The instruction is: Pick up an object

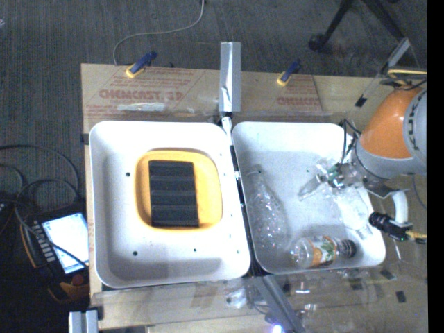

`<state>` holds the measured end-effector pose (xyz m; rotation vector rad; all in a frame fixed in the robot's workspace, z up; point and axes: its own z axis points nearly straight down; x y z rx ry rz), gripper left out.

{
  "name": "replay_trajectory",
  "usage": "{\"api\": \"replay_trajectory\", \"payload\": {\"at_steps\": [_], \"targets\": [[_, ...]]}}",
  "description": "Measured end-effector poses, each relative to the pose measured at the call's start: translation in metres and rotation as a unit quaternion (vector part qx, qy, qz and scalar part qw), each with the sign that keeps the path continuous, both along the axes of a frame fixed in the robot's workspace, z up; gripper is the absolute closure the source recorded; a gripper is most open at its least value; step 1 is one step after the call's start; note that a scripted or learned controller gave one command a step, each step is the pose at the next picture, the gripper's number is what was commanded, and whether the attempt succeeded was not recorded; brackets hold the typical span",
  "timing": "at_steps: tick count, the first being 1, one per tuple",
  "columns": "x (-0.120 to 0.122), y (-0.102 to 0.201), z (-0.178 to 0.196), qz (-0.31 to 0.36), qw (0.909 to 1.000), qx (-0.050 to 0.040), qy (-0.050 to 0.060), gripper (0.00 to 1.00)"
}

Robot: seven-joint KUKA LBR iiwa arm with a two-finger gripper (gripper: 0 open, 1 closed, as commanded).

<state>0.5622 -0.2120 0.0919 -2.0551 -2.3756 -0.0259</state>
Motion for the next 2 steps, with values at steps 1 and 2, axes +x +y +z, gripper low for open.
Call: {"api": "replay_trajectory", "payload": {"at_steps": [1,2], "targets": [[0.001,0.001,0.009,0.001,1.0000,0.0000,-0.001,1.00],[0.022,0.065,0.077,-0.005,1.0000,-0.0063,0.005,1.00]]}}
